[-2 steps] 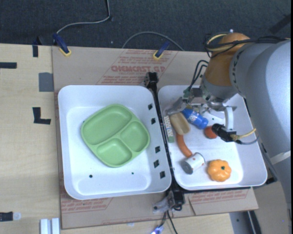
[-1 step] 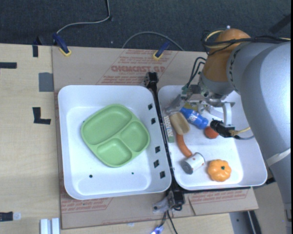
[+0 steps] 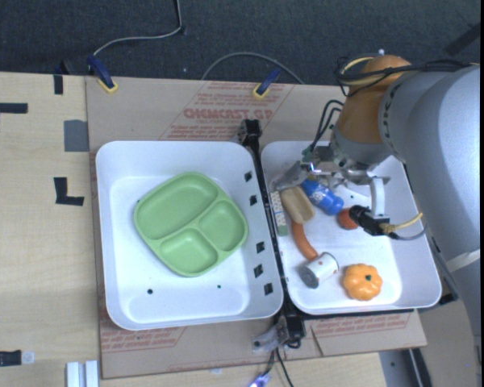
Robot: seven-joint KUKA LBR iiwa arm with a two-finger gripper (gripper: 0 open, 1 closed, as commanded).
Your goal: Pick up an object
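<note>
The task is looking barely begun, as far as this view is showing; nothing is being carried clear of the right bin point(image 3: 411, 297), and every object is lying on its white floor. The gripper point(image 3: 332, 172) is hanging low over the far part of that bin, reaching in under the orange band of the arm point(image 3: 436, 135); whether it is released or clenched cannot be told, since the wrist is hiding that part and the metal there is blurring together.

Just below it a blue bottle-like object point(image 3: 323, 197) is lying, seemingly touching or nearly touching it, though no grasp is showing; just beside that, toward the bin divider, a tan block point(image 3: 296, 205) is resting; further on, an orange carrot-like stick point(image 3: 305, 241) is lying. Well apart, toward the near rim, a small white and grey cup point(image 3: 318, 269) and an orange toy pumpkin point(image 3: 362, 281) are sitting; a small red piece point(image 3: 348, 219) is lying close by.

The left bin point(image 3: 117, 216) is holding a green divided plate point(image 3: 191, 224), well away from the gripper; judging from this, closing on one object and lifting it is all remaining.
</note>
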